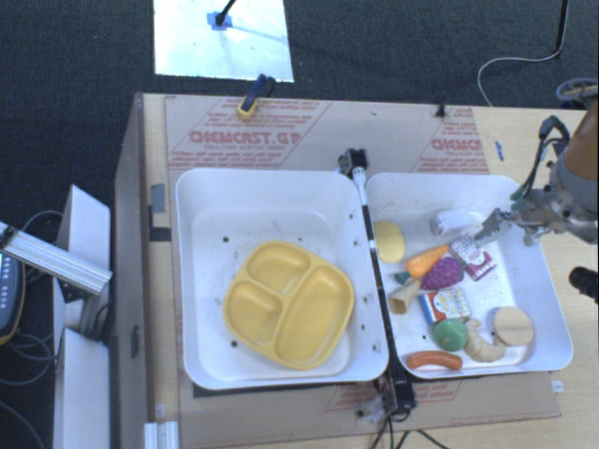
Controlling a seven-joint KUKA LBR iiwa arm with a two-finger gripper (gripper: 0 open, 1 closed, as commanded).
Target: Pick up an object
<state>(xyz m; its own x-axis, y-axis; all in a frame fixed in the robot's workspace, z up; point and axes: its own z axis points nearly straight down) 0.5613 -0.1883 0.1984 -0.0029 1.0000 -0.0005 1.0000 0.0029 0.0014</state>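
Note:
My gripper reaches in from the right over the upper part of the right bin. Its tip hangs just above a red and white packet and right of a white cylinder. Nothing visibly sits in it. Below lie purple grapes, an orange carrot, a yellow lemon, a cone, a small red and white carton, a green ball, a tan round biscuit, a pale curved piece and a sausage.
The left bin holds a yellow divided plate. A black divider runs between the bins. The arm's grey body and cables stand over the right bin's far right rim.

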